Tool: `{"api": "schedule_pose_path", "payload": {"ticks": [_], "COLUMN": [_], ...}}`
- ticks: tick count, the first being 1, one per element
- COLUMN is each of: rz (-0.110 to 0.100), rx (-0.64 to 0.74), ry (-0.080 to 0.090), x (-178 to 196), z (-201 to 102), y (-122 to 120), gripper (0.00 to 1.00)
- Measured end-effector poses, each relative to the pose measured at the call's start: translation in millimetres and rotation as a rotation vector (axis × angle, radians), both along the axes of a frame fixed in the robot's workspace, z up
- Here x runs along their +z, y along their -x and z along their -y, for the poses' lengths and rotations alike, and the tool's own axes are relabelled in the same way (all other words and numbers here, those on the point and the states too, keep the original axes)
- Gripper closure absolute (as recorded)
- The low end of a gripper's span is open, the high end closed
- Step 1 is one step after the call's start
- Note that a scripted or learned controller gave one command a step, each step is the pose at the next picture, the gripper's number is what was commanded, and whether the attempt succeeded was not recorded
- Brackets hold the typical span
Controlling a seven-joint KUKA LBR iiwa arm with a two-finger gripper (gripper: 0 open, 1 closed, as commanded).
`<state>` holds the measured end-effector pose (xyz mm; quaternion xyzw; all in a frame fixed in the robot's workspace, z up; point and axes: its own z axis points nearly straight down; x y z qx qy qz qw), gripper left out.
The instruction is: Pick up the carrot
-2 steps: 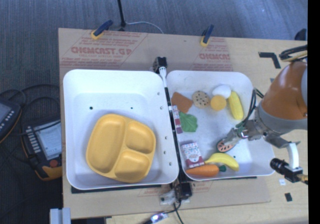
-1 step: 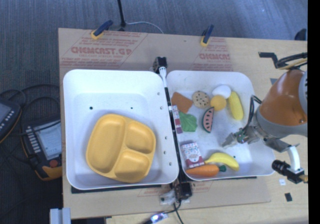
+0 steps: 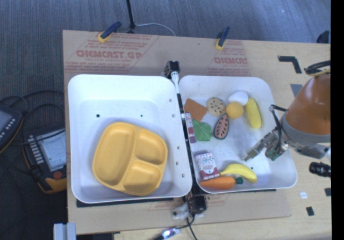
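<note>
Lowest in the frame, hard against the bottom wall of the right-hand bin (image 3: 279, 126), lies the carrot (image 3: 217, 182), and that is what we are after. Its long axis runs nearly level across the picture, orange body toward the left and the small green tuft at its right end, so it points roughly left. It touches the curved banana (image 3: 240, 171) just above and to its right, and the little red carton (image 3: 205, 164) stands just above its left half.

Our gripper (image 3: 262, 147) hangs over the right part of the same bin, up and to the right of the carrot, with the banana lying between the two. We cannot tell whether the jaws stand apart or together; they read as a grey blur, and nothing is visibly held.

We judge the coming move as a shift down and to the left in the frame, then a descent with the jaws closing across the carrot's short width. The bin wall and the banana crowd it, which could spoil the grasp.
</note>
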<state>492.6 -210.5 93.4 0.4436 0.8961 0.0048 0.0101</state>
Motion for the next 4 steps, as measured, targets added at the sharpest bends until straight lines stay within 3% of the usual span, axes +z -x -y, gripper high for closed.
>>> {"api": "schedule_pose_path", "payload": {"ticks": [1,2,3,4], "rz": [0.008,-0.018,-0.003,-0.016], "rx": [0.334,0.671,1.076,1.394], "ry": [0.019,0.017,0.02,0.015], "x": [1,-1,-1,2], "z": [0,-6,10,12], "y": [-1,-58,-67,-23], "gripper": [1.0,1.0,1.0,1.0]}}
